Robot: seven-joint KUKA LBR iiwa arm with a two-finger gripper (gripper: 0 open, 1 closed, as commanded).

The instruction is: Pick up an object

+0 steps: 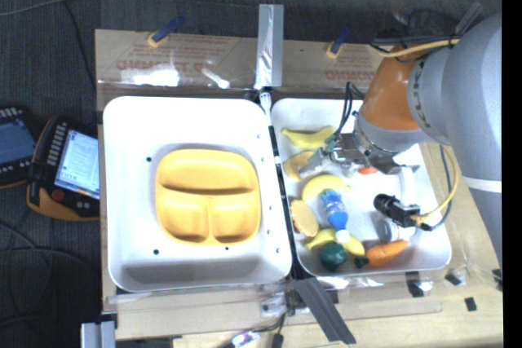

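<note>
Orange and nearest the camera, a carrot (pixel 388 252) lies along the front wall of the right bin (pixel 439 255). Just left of it sits a dark green rounded thing (pixel 333 257), touching a small yellow piece (pixel 321 239); what these two are is hard to make out. Behind them a blue bottle (pixel 333 209) lies on its side, with a pale round slice (pixel 304 218) beside it against the bin's left wall. Further back a curved yellow fruit (pixel 320 187) rests under the bottle's far end, and a banana (pixel 308 138) lies by the back wall.

The left bin (pixel 122 175) bears a yellow divided tray (pixel 208 196) at its middle.

The gripper (pixel 349 154) is down in the far half of the right bin, between the banana and the curved yellow fruit. The grey wrist and the orange band (pixel 390 98) cover most of it, so I cannot tell whether it is spread or pressed together, nor whether it touches anything. A small red thing (pixel 367 170) peeks out at its near edge, half hidden. Nothing can be seen gripped.
</note>
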